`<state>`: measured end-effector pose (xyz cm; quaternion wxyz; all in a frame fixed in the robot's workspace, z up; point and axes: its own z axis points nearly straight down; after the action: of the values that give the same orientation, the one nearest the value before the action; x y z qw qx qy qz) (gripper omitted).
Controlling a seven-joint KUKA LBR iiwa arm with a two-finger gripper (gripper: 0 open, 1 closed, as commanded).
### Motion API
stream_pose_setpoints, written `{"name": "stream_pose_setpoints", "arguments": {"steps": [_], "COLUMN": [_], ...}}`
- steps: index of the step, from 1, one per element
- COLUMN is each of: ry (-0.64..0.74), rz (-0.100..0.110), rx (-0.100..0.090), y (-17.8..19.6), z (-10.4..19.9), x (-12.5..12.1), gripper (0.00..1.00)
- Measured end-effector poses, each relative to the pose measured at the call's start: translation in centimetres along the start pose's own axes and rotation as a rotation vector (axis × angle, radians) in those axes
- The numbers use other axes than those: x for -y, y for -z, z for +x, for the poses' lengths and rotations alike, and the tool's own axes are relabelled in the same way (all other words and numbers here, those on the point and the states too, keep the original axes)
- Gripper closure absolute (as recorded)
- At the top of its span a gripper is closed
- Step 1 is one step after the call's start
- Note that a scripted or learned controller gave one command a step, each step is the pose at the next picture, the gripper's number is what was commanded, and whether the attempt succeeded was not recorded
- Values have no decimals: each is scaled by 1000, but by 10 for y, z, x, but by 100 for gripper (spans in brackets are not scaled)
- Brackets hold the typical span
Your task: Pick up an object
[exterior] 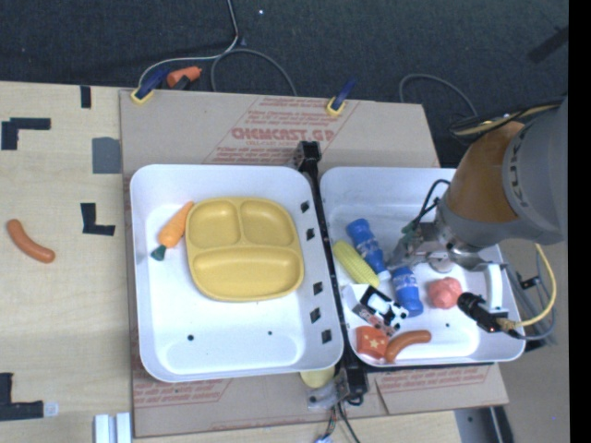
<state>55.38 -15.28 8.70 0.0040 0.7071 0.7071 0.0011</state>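
You see the grey arm with its orange band (489,178) enter from the right of the frame and bend down into the right shallow white plastic bin (369,185). Its two-finger gripper (413,252) sits low in the middle of that bin, just above a small blue plastic bottle with a white label (404,291); you cannot tell whether the claw is open or closed.

Around it lie a second blue bottle (362,236), a ribbed yellow toy corn cob (356,261), a rounded pink lump (444,292), a black-and-white blocky toy (380,308), a red-orange piece (370,341) and a smooth orange-red toy sausage (407,341) along the bin's lower edge.

In the left white bin (222,349) rests a glossy yellow divided plate with three compartments (245,248), an orange toy carrot (172,229) touching its left rim.

Both bins sit on brown printed cardboard (268,132) over a pale wooden bench (55,340). Another sausage (30,241) lies at the far left. Dark carpet (111,17) fills the top.
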Motion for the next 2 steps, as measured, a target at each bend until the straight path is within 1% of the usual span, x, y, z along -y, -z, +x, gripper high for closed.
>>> {"name": "stream_pose_setpoints", "arguments": {"steps": [1,2], "ry": [-1,-3], "rz": [-1,8], "rx": [-2,-2], "y": [0,24], "z": [-9,-41], "x": [35,71], "gripper": [0,0]}}
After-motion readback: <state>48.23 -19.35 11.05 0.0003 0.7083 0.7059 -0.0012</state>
